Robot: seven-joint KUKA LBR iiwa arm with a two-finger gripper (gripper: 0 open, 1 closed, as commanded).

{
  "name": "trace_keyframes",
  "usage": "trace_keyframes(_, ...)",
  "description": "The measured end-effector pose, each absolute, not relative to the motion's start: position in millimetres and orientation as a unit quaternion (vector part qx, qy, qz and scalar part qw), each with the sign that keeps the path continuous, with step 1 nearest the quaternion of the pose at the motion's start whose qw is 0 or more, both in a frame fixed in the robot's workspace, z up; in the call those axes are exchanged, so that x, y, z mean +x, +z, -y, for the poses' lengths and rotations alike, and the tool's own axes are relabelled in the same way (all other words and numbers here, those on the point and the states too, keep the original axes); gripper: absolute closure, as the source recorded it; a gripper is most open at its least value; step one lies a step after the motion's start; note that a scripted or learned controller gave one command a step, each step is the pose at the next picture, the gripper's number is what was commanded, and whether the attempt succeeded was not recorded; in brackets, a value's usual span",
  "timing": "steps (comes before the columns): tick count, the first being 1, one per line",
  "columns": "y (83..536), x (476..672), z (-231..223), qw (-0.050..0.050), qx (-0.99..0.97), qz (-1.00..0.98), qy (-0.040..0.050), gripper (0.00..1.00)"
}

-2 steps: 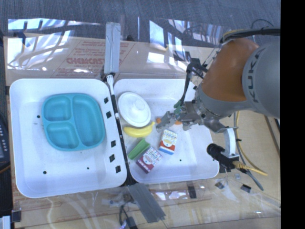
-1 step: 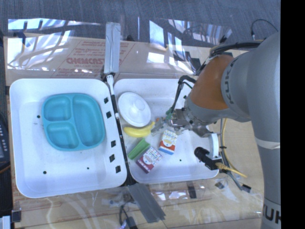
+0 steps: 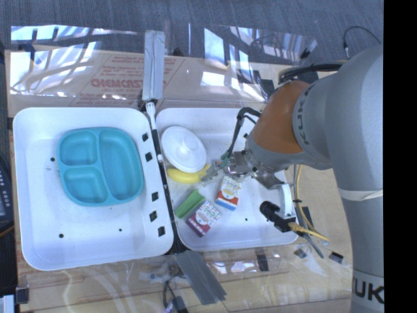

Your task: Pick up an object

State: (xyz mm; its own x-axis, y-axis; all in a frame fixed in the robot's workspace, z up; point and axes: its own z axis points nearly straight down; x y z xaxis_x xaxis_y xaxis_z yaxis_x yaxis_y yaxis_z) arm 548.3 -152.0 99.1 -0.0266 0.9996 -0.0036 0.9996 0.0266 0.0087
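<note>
The right bin [image 3: 260,230] holds several small things. A white round bowl [image 3: 184,147] lies upside down at its left, with a yellow banana-shaped piece [image 3: 184,174] just below it. A green block [image 3: 189,203] and a red-and-white box [image 3: 205,217] lie near the bin's front left. A small white, orange and blue carton [image 3: 229,192] sits in the middle. My gripper [image 3: 226,166] hangs low in the bin, just above the carton and right of the yellow piece. Nothing is visibly held.
The left bin [image 3: 26,194] holds a light blue divided plate [image 3: 100,165]. A black divider with clips [image 3: 156,175] runs between the bins. The grey arm and orange band [image 3: 280,126] cover the right bin's right half. Cables [image 3: 303,230] trail at its front right corner.
</note>
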Motion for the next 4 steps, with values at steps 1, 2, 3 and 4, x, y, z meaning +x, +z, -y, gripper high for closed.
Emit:
trace_keyframes(1, 100.7, 511.9, 154.9, 0.010, 0.725, -0.688, 0.0060, 0.00)
trace_keyframes(2, 111.0, 512.3, 157.2, 0.012, 0.725, -0.689, 0.0049, 1.00)
trace_keyframes(3, 113.4, 476.2, 159.2, -0.003, 0.658, -0.753, -0.0008, 1.00)
trace_keyframes(4, 192.0, 545.9, 84.3, -0.001, 0.695, -0.719, 0.0000, 1.00)
